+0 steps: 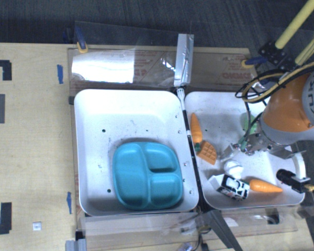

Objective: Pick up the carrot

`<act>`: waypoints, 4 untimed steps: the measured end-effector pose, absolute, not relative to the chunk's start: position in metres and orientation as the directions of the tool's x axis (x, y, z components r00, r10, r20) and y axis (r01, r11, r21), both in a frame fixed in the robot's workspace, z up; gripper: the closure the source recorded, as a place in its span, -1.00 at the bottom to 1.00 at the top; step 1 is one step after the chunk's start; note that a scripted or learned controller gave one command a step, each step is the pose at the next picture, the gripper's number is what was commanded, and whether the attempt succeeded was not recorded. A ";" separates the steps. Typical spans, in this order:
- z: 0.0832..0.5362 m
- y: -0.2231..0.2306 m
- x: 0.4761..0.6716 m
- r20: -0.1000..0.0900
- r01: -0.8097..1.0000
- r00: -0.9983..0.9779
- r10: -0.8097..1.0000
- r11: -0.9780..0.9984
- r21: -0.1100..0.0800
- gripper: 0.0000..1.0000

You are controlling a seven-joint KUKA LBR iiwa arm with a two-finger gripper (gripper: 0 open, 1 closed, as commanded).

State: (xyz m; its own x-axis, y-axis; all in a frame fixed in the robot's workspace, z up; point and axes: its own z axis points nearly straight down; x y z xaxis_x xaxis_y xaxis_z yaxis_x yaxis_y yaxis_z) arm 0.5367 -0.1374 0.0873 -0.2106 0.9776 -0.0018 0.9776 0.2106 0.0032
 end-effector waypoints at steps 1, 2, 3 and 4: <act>0.158 -0.204 0.480 -0.004 0.960 -0.281 0.960 0.281 0.003 -1.00; 0.087 -0.211 0.481 -0.001 0.871 -0.492 0.871 0.492 0.003 -1.00; 0.110 -0.208 0.481 -0.004 0.801 -0.599 0.801 0.599 0.003 -1.00; 0.087 -0.194 0.480 -0.003 0.747 -0.665 0.747 0.665 0.001 -1.00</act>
